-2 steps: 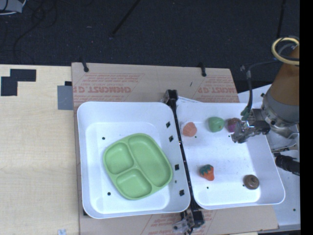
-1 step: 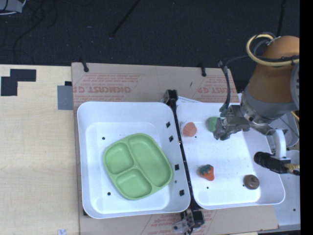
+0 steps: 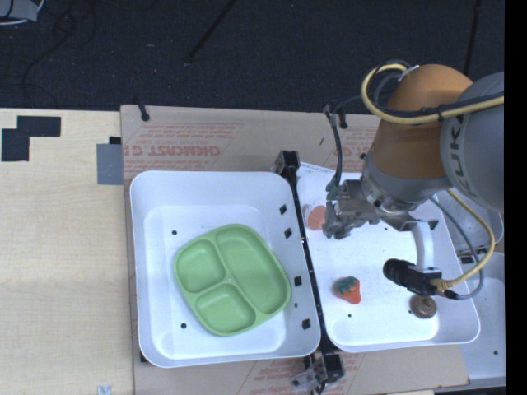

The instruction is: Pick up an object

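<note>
Pale worktop (image 3: 49, 245) carries the right bin (image 3: 387, 329), where the claw (image 3: 336, 227) hangs low by its far left wall, just beside a pink-orange piece (image 3: 316, 217), probably lined up to take it; whether it is released or clenched cannot be told.

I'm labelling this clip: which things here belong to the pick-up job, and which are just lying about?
Likely in the job: gripper over the right bin; in that bin, pink-orange piece beside the gripper, red-and-green toy, brown disc.
Lying about: green divided plate in the left bin.
</note>
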You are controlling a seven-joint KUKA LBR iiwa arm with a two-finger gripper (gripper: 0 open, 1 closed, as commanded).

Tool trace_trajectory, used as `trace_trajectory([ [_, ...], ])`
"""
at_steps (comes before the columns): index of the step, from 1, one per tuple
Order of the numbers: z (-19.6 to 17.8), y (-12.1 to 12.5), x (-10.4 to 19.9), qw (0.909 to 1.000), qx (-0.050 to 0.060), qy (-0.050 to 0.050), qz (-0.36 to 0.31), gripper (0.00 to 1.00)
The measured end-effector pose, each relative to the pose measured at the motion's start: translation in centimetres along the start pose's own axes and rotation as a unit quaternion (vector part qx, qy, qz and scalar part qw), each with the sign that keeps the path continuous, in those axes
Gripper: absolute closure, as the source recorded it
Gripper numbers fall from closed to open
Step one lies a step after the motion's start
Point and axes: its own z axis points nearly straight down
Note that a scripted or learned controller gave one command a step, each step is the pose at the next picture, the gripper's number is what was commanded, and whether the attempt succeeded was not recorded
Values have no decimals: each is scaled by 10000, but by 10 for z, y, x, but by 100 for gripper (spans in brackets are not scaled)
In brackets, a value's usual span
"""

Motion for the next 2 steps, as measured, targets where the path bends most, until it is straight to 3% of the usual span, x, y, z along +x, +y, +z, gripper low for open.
trace_trajectory([
  [2,22,16,103,10000,-4,-9,3,100],
])
